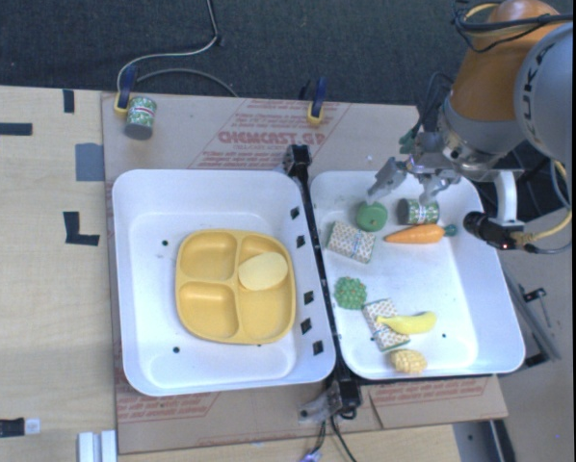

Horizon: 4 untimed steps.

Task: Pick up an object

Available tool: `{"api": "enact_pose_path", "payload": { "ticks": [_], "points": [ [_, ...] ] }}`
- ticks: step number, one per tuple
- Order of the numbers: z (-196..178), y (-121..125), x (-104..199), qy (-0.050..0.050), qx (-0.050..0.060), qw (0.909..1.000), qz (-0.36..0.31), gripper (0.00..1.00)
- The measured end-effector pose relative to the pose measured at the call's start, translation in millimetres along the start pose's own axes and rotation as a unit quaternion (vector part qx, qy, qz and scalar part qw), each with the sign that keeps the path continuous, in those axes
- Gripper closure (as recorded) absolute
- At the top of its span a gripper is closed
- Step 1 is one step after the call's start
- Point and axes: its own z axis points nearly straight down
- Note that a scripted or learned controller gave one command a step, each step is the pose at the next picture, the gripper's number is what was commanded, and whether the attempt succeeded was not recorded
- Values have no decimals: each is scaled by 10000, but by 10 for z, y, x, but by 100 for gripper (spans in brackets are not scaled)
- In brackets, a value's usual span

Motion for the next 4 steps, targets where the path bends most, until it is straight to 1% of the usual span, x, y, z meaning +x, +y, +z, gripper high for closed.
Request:
{"api": "enact_pose_path", "payload": {
  "ticks": [1, 2, 3, 4],
  "points": [
    [1249, -48, -160, 2, 20, 10000, 4, 0],
    [1443, -4, -80, 7, -28, 10000, -3, 0],
    [1429, 58, -279, 33, -64, 10000, -14, 0],
    [1436, 31, -161, -21, -85, 10000, 6, 0]
  ]
}}
